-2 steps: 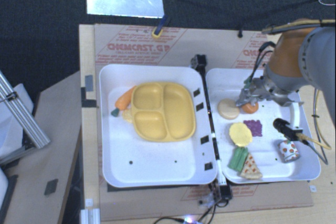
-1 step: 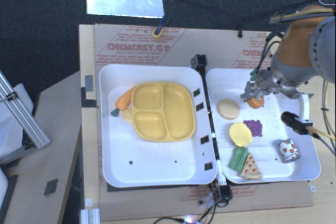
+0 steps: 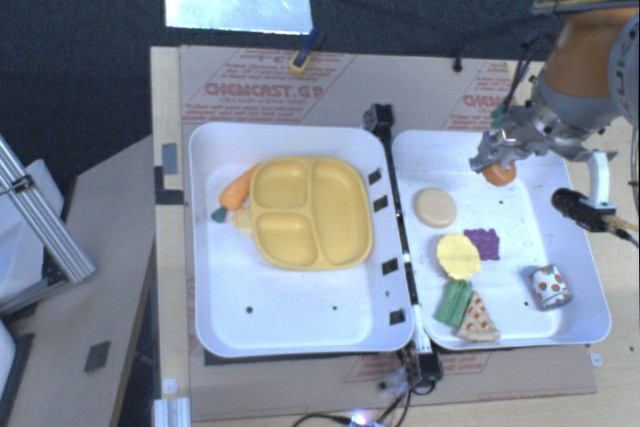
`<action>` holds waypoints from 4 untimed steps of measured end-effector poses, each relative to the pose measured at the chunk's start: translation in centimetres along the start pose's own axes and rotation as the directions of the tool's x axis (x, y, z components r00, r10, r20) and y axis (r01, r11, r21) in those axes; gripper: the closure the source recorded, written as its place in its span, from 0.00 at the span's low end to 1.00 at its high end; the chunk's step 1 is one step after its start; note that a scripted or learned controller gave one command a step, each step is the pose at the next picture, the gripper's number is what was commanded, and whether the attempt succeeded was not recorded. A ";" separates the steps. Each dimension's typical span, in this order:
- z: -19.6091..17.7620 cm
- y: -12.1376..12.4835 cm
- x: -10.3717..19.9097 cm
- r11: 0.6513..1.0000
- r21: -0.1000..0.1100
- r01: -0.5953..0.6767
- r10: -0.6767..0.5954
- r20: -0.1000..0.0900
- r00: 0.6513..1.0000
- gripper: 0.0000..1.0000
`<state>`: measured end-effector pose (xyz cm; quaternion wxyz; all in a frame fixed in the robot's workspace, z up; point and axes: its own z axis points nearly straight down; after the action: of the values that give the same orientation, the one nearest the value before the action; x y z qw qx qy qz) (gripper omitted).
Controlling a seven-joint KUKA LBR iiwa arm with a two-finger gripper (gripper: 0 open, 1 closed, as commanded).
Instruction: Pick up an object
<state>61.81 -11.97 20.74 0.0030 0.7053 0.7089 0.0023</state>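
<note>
Over the right-hand white bin (image 3: 598, 310), near its far edge, the robot's claw (image 3: 497, 155) hangs at the end of a grey arm with an orange band (image 3: 590, 45) that reaches in from the right. Directly under the claw sits a small round orange object (image 3: 499, 175), touching or nearly touching the claw's tip; whether the claw is wide, narrow or gripping it cannot be told from this high, slanted angle. Nearer the middle of the same bin lies a pale beige disc (image 3: 435, 207). Closer to the viewer is a yellow round piece (image 3: 457, 256) with a small purple piece (image 3: 483, 242) just beside it on the right. Toward the near edge, a green piece (image 3: 454, 301) lies against a triangular pizza-slice toy (image 3: 478, 319). Well apart, by the right wall, rests a small red-and-white patterned block (image 3: 548, 286). On the desk, the left-hand white bin (image 3: 215, 315) sits side by side with the right one. It holds a yellow tray (image 3: 308, 212) with three compartments, tilted slightly. An orange carrot toy (image 3: 236, 188) with a green end pokes out from beside the tray's far-left edge.
</note>
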 end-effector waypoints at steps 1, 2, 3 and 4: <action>-1.8 0.1 0.0 1.000 0.004 0.000 0.000 -0.001 1.000 1.00; -2.8 -4.4 2.7 1.000 0.007 0.001 -0.001 -0.002 1.000 1.00; -1.5 -7.7 4.4 1.000 0.010 -0.003 0.003 -0.002 1.000 1.00; -2.3 -7.6 4.7 1.000 0.005 -0.001 0.001 -0.002 1.000 1.00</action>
<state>54.18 -7.35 22.93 0.0007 0.7057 0.7085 0.0010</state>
